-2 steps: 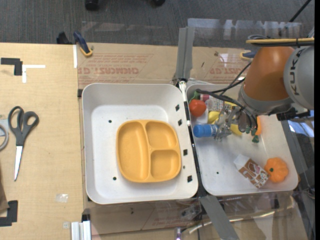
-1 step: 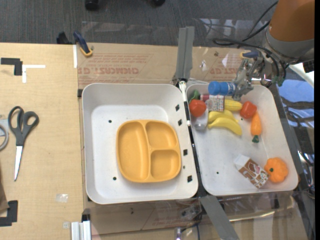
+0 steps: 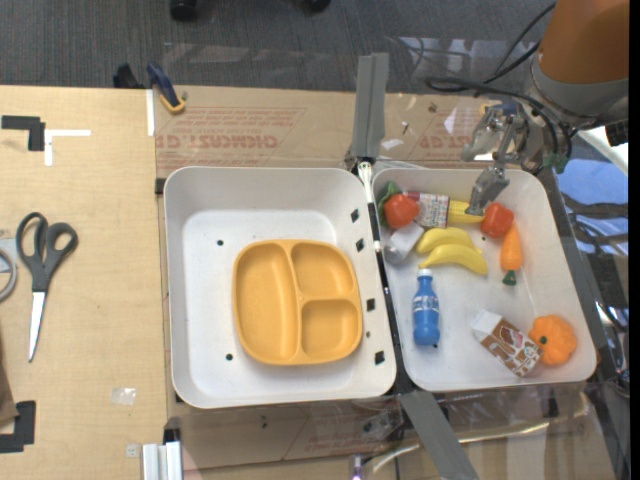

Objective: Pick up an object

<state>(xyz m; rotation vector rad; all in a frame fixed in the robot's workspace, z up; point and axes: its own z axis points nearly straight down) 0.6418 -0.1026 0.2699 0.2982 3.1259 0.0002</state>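
A: Where's the nearest pick?
B: A small red round toy fruit [image 3: 497, 219] in the right white bin [image 3: 572, 268], upper right of frame, just under the grey two-finger gripper [image 3: 486, 190].
A: Fingers?
B: I cannot tell how they stand.
A: Nearby?
B: Yellow plastic bananas [image 3: 452, 248], an orange carrot [image 3: 511, 251], a blue bottle [image 3: 426, 310]. The left bin [image 3: 190, 298] holds a yellow divided plate [image 3: 297, 301].

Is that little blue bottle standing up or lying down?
Lying down. The blue bottle rests flat on the right bin's floor, its white cap toward the bananas.
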